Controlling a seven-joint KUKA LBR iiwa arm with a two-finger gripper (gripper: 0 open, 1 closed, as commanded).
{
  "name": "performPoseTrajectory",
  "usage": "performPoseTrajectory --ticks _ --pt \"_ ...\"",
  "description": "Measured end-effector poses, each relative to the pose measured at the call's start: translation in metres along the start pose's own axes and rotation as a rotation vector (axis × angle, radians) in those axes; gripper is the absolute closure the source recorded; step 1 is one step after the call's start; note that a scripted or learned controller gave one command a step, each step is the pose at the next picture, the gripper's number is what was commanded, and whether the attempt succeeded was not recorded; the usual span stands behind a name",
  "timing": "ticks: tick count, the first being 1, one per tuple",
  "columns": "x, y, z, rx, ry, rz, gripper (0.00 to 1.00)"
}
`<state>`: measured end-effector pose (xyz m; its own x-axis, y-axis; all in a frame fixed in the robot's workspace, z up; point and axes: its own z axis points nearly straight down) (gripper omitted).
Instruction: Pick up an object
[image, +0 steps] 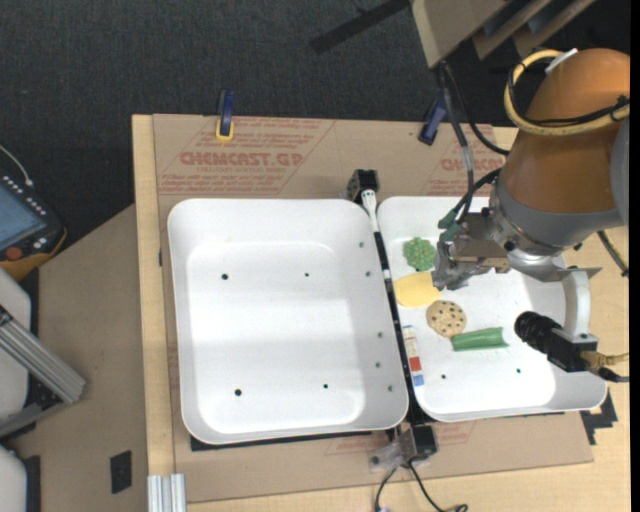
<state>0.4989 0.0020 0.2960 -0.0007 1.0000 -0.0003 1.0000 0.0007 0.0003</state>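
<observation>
Green block (477, 339), cookie (446, 318), below gripper (447, 283)

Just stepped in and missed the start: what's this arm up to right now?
The arm has its end effector down in the right bin, over a cluster of small items: a green leafy piece, a yellow piece, a speckled cookie-like disc and a green block. Nothing is visibly lifted yet. The left bin sits alongside.
</observation>
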Motion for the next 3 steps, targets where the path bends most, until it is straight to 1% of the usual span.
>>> performPoseTrajectory --ticks 1,2,3 --pt "0.052 0.038 -0.009 -0.005 0.001 -0.005 1.0" --pt "-0.002 -0.006 0.007 0.006 0.0 0.006 1.0" --pt "0.001 -0.003 -0.004 -0.001 0.0 0.0 1.0"
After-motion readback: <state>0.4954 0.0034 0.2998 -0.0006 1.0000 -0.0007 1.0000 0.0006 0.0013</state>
